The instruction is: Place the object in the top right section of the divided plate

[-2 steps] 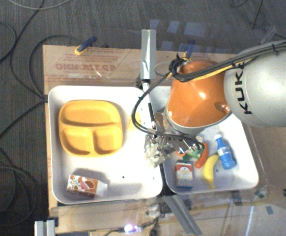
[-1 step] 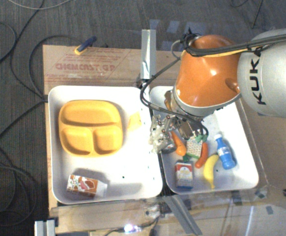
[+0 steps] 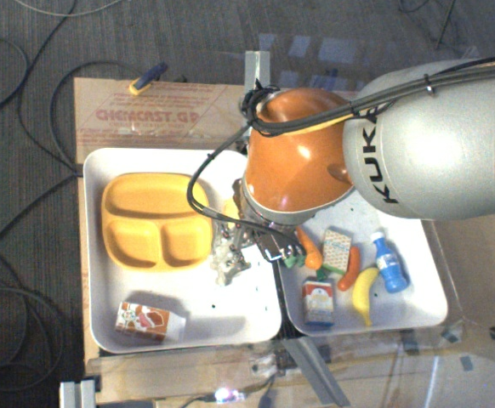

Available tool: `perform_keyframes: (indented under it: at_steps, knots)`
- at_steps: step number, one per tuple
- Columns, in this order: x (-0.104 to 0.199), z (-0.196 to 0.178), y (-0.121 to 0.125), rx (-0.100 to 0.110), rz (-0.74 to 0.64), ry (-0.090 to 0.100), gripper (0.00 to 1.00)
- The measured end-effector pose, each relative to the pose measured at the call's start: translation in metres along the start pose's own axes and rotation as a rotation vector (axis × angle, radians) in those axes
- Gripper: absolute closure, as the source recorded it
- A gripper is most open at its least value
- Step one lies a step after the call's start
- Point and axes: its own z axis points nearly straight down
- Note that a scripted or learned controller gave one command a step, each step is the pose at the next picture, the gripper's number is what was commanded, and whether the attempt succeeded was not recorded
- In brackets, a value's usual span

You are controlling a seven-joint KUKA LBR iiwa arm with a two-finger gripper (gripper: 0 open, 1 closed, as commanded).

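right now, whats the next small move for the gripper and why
Probably a short shift left and up-frame: the gripper hangs just off the right edge of the yellow divided plate, near its lower corner. Whether it holds anything is unclear.

Grey arm [image 3: 435, 143] in from right, orange wrist band [image 3: 298, 155] bent down, tool [image 3: 230, 257] low.

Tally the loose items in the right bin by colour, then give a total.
Orange: 2, carrot and a second orange-red piece
Yellow: 1, banana
Blue: 1, bottle
Red and white: 1, carton
Tan: 1, wafer-like packet
Total: 6
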Motion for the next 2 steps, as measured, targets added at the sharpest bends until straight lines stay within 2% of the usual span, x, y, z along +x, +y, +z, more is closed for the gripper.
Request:
perform_keyframes:
  at_steps: [1, 2]
  knots:
    - [-0.102, -0.0114, 0.0452, 0.001, 0.018, -0.002, 1.0]
    - [-0.102, -0.0115, 0.0452, 0.001, 0.018, -0.002, 0.0]
